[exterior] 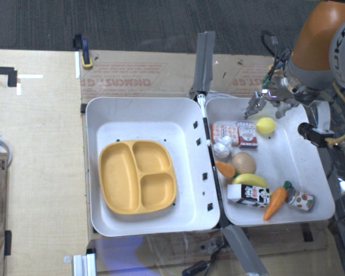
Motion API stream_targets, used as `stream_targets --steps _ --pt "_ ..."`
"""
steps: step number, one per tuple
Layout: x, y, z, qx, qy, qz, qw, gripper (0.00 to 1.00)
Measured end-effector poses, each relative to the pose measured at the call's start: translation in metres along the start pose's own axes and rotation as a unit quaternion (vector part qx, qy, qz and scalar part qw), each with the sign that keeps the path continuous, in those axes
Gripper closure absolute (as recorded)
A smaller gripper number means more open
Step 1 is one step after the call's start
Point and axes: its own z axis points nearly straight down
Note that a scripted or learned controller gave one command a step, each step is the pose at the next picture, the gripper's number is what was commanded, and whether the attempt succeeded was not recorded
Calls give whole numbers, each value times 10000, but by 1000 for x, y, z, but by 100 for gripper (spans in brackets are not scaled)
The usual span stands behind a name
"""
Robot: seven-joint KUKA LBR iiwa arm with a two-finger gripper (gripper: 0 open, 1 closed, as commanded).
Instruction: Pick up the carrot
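Gripper hovering over far edge of right bin, fingers spread, gripping nothing (looks like pre-grasp staging to me). Carrot well below fingers, near front edge, tip touching milk carton. Lemon just under fingers. Left bin holds yellow divided plate.

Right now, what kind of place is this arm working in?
Probably a robot lab pick-and-place bench, not a kitchen: two white bins on a taped board, toy food such as the carrot and lemon, and a yellow tray.
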Motion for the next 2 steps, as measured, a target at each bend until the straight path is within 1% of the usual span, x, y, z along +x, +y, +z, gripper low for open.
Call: stream_targets --steps 1,2 --pt "15 -74 71 0 4 -869 9962 0" --pt "14 -148 114 -10 3 -1459 9893 0"
